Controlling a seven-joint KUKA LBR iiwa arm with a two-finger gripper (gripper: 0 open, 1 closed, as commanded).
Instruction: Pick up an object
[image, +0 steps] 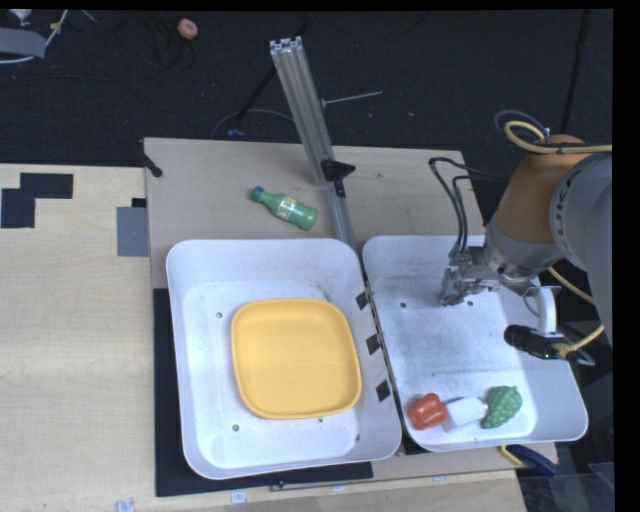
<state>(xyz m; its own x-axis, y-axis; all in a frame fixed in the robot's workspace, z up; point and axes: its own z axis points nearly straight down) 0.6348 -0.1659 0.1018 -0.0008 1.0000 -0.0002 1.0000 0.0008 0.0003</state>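
So nothing is picked yet: the tool (458, 287) hovers in the right bin (425, 330), its grip unclear, well apart from the pepper (427, 410) and grapes (502, 405).

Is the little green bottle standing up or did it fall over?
Fallen over. The green bottle lies flat on its side on the bench, behind the left bin, its cap end pointing left.

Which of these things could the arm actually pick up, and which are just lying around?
For the job: end effector, red pepper, white block, green grapes, yellow plate.
Lying about: green bottle, metal rail, orange ball.
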